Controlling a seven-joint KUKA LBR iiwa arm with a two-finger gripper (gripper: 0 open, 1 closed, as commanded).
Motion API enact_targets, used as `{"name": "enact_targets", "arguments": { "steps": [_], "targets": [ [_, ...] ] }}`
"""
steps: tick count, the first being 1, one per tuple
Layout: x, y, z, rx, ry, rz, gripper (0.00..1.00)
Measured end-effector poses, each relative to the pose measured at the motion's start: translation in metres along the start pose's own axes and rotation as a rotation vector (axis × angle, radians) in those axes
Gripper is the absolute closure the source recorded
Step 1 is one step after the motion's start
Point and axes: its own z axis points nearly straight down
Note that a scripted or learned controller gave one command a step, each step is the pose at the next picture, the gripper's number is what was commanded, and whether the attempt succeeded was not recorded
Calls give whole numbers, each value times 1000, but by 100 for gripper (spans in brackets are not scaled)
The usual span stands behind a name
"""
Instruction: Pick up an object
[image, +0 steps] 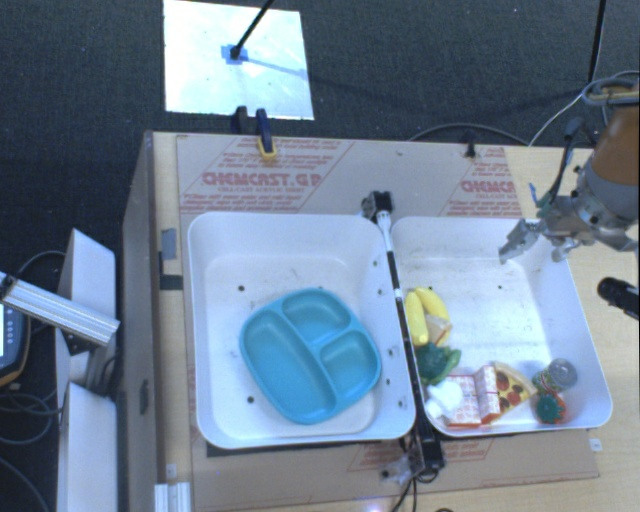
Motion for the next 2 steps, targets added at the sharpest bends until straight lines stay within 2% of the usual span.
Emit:
{"name": "enact_targets", "arguments": {
  "steps": [1,2],
  "targets": [
    [87,-63,46,3,2,-1,0],
    [154,13,7,-2,2,-2,0]
  ]
}}
